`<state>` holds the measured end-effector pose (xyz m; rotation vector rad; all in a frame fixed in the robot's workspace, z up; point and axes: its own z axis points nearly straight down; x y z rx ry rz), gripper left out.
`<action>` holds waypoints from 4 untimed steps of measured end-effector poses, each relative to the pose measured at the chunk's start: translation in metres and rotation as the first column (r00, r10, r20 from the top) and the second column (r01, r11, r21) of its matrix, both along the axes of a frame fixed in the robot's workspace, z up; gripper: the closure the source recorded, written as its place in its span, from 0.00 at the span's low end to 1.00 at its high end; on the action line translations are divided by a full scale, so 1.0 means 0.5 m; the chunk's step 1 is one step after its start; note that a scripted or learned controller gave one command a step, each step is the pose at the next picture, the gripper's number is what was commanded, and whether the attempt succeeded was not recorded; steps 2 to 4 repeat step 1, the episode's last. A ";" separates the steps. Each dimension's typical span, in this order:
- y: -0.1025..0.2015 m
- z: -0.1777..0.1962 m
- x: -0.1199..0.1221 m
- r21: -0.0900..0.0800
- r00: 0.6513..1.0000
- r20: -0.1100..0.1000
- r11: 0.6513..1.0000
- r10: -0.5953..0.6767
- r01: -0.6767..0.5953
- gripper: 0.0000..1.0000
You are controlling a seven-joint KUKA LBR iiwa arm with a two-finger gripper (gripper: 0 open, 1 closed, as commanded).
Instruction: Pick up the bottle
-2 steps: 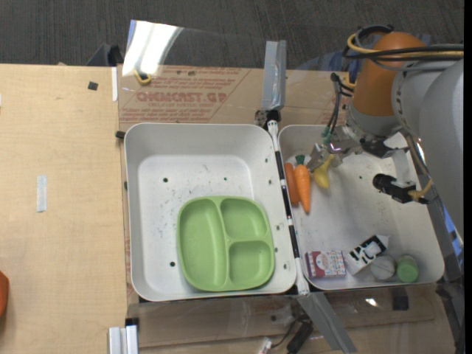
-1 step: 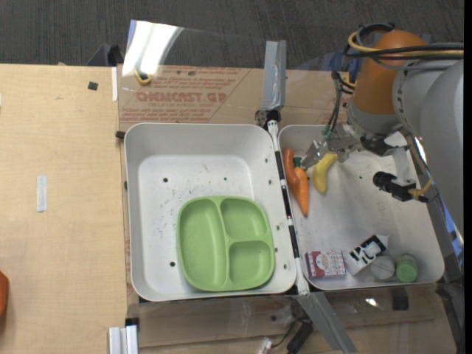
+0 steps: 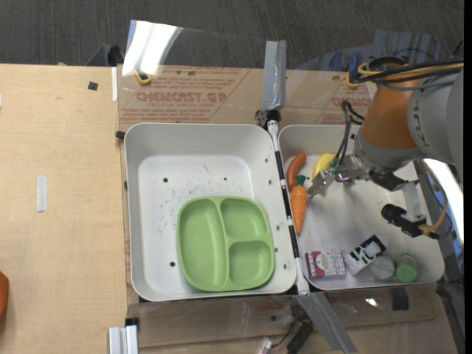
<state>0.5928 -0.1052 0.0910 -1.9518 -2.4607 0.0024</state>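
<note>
The claw (image 3: 322, 183) hangs at about 10 o'clock in the right shallow white plastic bin (image 3: 435, 260), low beside two slim orange carrots (image 3: 297, 198) and a yellow banana-like piece (image 3: 323, 164); can't tell whether it's apart or together. The bottle (image 3: 376, 255), a small white one w/ black label and grey cap, lies on its side at 5 o'clock, well apart from the claw, next to a green round lid (image 3: 406, 269) and a red-and-white carton (image 3: 325, 263). Risk imo: closing here grabs a carrot, not the bottle. Smooth rounded bottle could roll. The left bin (image 3: 147, 198) holds a glossy green divided tray (image 3: 226, 243).
</note>
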 end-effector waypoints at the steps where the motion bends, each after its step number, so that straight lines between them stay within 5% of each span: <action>1: -0.001 0.006 0.127 -0.008 0.994 0.003 0.994 0.106 -0.106 0.00; 4: -0.001 0.006 0.127 -0.008 0.994 0.003 0.994 0.106 -0.106 0.00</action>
